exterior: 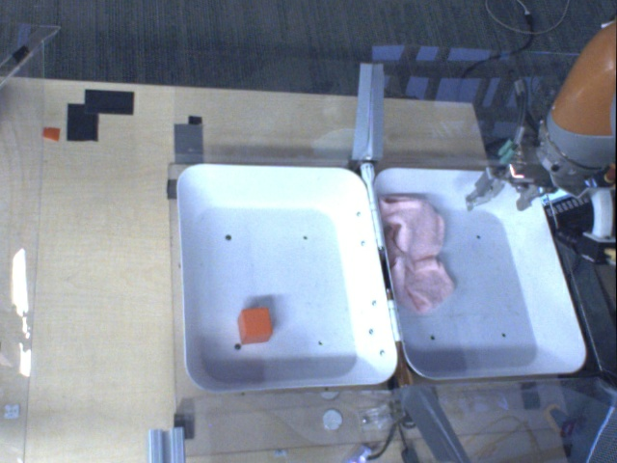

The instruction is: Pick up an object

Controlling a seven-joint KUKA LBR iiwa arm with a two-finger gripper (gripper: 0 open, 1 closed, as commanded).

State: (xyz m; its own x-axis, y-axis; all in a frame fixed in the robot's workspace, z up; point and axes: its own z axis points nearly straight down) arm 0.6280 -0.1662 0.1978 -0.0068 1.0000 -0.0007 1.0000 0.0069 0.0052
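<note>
A crumpled pink soft object (pixel 415 251) lies against the left wall of the right bin (pixel 501 355). A small orange block (pixel 255 325) sits in the near part of the left bin (pixel 280 201). My gripper (pixel 502 195) hangs over the far right corner of the right bin, to the right of the pink object and apart from it. Its two fingers (pixel 478 194) are spread open with nothing between them.
A metal divider post (pixel 365 114) stands between the bins at the back. Black and orange markers (pixel 92 114) lie on the wooden bench at far left. Cables and dark hardware (pixel 588 220) crowd the right side beside the arm.
</note>
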